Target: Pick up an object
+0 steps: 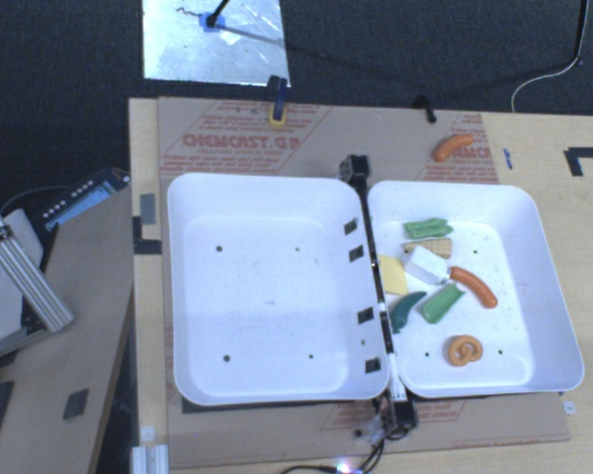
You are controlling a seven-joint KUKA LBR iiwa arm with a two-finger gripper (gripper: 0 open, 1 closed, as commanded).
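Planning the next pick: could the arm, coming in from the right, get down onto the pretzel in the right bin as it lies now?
Probably yes. The pretzel lies alone on bare floor of the right bin, apart from the sausage and green pieces, with nothing above it.

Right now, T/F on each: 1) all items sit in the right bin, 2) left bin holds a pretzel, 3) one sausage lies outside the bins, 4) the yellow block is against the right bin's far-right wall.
1) False. One orange sausage lies on the bench behind the right bin.
2) False. The pretzel is in the right bin, not the left bin.
3) True.
4) False. The yellow block sits by the divider, at the right bin's left side.
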